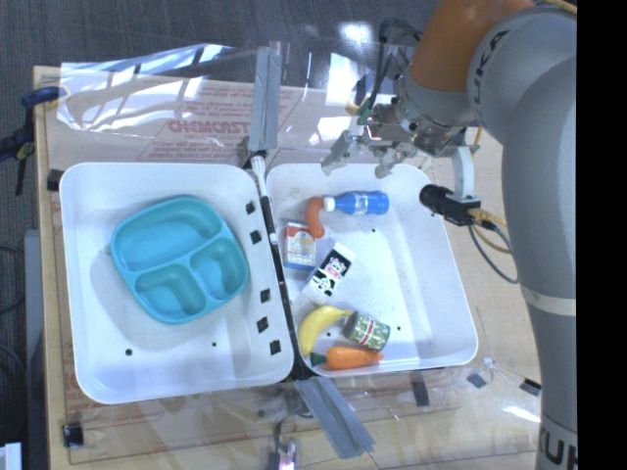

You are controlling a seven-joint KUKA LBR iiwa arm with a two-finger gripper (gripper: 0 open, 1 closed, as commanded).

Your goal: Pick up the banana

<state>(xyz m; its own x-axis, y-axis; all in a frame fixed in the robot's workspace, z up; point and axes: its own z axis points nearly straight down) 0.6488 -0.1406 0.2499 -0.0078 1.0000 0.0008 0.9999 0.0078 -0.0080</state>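
A yellow banana (315, 325) lies at the near left of the right bin (431, 292), touching a small can (366, 331) and an orange carrot (351, 357). My gripper (360, 159) hangs over the bin's far edge, well away from the banana. Its two fingers (336, 156) are spread apart with nothing between them. The blue bottle (359, 204) lies just below the gripper.
The right bin also holds a small orange sausage-like piece (314, 215), a small carton (300, 246) and a black-and-white carton (331, 273). A blue divided plate (179, 258) sits in the left bin (88, 360). A cable and plug (449, 204) hang by the wrist.
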